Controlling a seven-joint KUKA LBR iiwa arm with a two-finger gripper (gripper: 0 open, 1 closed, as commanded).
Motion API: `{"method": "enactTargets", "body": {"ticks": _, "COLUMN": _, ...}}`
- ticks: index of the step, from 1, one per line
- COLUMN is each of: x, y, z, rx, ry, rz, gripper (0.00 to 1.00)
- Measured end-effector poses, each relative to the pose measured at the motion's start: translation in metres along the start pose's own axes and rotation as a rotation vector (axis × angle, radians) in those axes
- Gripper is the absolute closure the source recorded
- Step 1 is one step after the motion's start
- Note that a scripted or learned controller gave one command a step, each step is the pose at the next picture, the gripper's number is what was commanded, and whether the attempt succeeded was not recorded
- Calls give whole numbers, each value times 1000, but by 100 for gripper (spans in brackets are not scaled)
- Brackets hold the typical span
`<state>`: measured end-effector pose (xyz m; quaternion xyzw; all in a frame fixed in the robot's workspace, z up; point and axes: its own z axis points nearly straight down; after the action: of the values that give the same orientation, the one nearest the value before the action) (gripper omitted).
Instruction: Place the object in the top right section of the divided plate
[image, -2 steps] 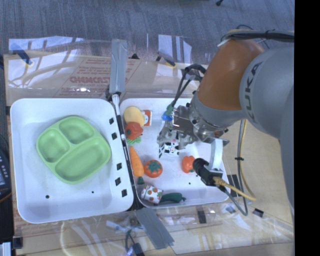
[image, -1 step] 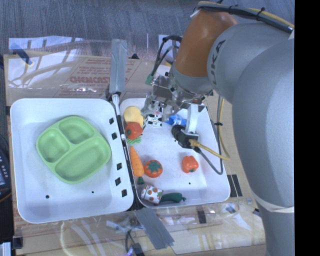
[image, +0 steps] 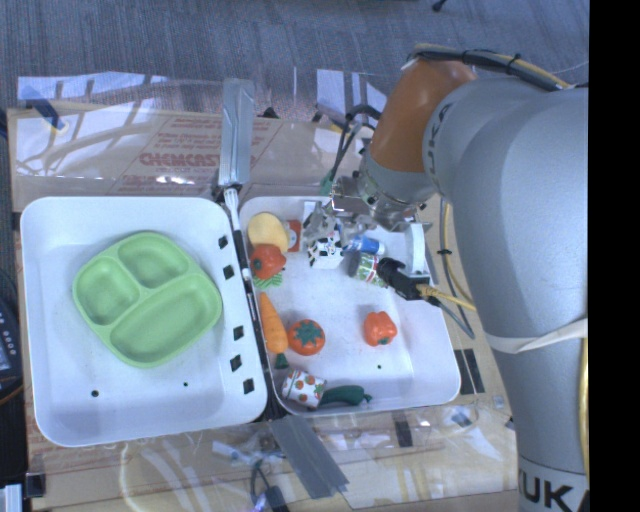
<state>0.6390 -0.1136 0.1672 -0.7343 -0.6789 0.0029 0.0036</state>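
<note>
Reaching in from the right, the grey arm (image: 520, 200) is bent down over the right bin (image: 440, 375), its orange band (image: 410, 105) tilted toward the far rim. The pincer (image: 330, 225) is lowered near the bin's far edge; whether it is apart or together cannot be told, since its tips are lost among clutter. Just beneath it, a small black-and-white toy (image: 322, 251) and a little can (image: 365, 266) are seen. Nearer the camera from the pincer, a tomato (image: 306, 336), a carrot (image: 271, 322) and a red pepper (image: 379, 327) are spread. Well to its left, the green divided plate (image: 147, 297) is set in the left bin (image: 60, 400), its sections bare.
</note>
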Motion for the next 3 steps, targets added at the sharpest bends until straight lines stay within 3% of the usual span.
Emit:
{"method": "enactTargets", "body": {"ticks": 1, "x": -16, "y": 19, "z": -25, "rx": -5, "ry": -1, "rz": 162, "gripper": 100}}
{"method": "enactTargets", "body": {"ticks": 2, "x": -41, "y": 19, "z": -33, "rx": -6, "ry": 1, "rz": 470, "gripper": 100}}
{"method": "enactTargets", "body": {"ticks": 3, "x": -34, "y": 20, "z": -46, "rx": -6, "ry": 0, "rz": 548, "gripper": 100}}
